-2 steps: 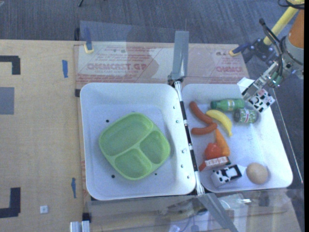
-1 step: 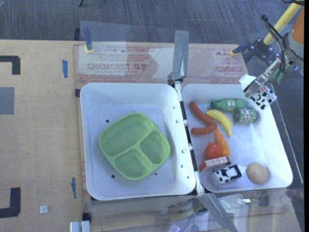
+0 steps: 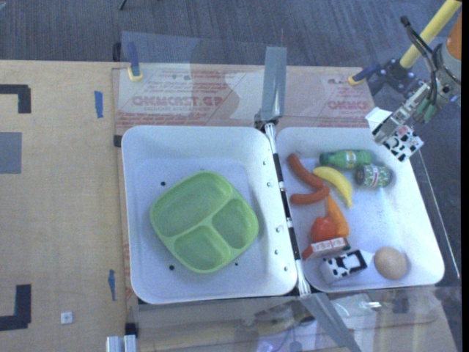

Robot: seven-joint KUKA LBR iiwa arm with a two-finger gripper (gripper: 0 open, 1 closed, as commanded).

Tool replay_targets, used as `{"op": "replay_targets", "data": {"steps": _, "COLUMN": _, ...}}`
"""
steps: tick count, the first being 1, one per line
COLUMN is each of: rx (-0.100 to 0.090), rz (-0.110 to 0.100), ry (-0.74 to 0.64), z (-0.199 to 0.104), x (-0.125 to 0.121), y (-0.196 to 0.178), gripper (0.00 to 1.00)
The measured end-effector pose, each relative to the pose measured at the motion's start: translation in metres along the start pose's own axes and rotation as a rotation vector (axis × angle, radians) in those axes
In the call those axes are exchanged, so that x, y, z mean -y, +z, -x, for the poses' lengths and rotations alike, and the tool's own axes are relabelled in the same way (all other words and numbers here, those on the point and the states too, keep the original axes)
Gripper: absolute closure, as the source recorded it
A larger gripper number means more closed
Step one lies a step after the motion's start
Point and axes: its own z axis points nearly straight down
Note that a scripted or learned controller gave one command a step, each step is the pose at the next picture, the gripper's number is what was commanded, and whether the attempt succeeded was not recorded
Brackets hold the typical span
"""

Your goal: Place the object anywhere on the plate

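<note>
Dark grey carpeted floor [image 3: 220, 13] runs along the top of the view; below it the surface [image 3: 58, 196] is a pale tan board with black tape marks and small blue tape strips at its left. Two shallow white bins sit side by side on it, with printed cardboard [image 3: 176, 97] lying flat behind them. The left bin [image 3: 139, 152] holds the plate [image 3: 204, 221], a glossy lime-green plastic tray with rounded corners and three moulded compartments, turned at an angle. Right of the plate, in the right bin [image 3: 425, 218]: two red sausages [image 3: 304, 182], a curved yellow banana [image 3: 335, 184], a green bottle [image 3: 346, 158] lying on its side, a small dark can [image 3: 372, 175], an orange carrot-shaped piece [image 3: 335, 213], a red pepper-like piece [image 3: 323, 229], a red-and-white box [image 3: 326, 248], a black-and-white carton [image 3: 344, 265], and a smooth tan egg [image 3: 390, 262]. The gripper [image 3: 399, 134] hangs well right of the plate, above the right bin's far corner, carrying a black-and-white marker tag; whether it is open or closed cannot be told. Nothing rests on the plate.
</note>
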Motion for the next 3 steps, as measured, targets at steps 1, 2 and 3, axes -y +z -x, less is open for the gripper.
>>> {"op": "replay_targets", "data": {"steps": 1, "rx": 0.006, "rz": 0.006, "ry": 0.001, "z": 0.002, "x": -0.001, "y": -0.011, "gripper": 1.0}}
{"op": "replay_targets", "data": {"steps": 2, "rx": -0.016, "rz": -0.015, "ry": -0.019, "z": 0.04, "x": -0.01, "y": 0.087, "gripper": 1.0}}
{"op": "replay_targets", "data": {"steps": 3, "rx": -0.008, "rz": -0.009, "ry": -0.019, "z": 0.041, "x": -0.012, "y": 0.074, "gripper": 1.0}}
